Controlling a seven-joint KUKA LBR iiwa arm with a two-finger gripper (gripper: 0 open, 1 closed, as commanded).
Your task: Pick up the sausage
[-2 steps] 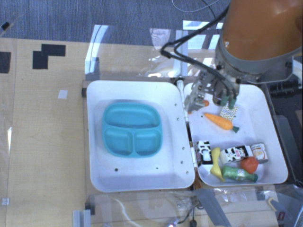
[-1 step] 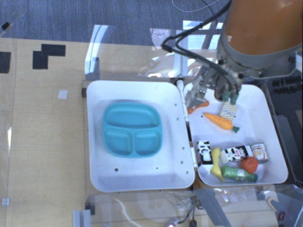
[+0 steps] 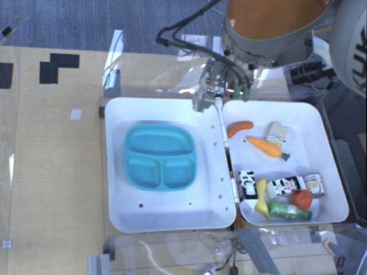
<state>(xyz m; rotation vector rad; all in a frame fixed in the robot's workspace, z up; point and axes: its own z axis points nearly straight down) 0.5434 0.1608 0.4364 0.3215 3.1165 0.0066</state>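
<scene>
**Inspector A:** Location of the sausage (image 3: pixel 239 128)?

**Inspector B:** In the right bin (image 3: pixel 321 119), upper left part, lying flat close to the divide between the bins. An orange carrot (image 3: pixel 265 146) lies just beside it, lower right, and a small patterned box (image 3: pixel 277 133) sits to the right of that.

**Inspector A:** And the hand (image 3: pixel 207 98)?

**Inspector B:** Upper centre of the frame, at the top edge of the bins near where they meet, above and left of the sausage and apart from it. Whether it is released or clenched I cannot tell; it is too cluttered with cables. Nothing is seen in its grasp.

**Inspector A:** The left bin (image 3: pixel 117 153)?

**Inspector B:** Holds a blue divided plate (image 3: pixel 160 156) with three compartments, lying flat near the middle.

**Inspector A:** Other contents on the right?

**Inspector B:** Along the lower part: a black-and-white carton (image 3: pixel 246 185), a banana (image 3: pixel 261 196), a green bottle (image 3: pixel 289 211), a second cow-patterned carton (image 3: pixel 287 186), a tomato (image 3: pixel 302 199) and a small can (image 3: pixel 313 184), crowded together.

**Inspector A:** The counter (image 3: pixel 51 171)?

**Inspector B:** Light wood, with black marks at the upper left.
</scene>
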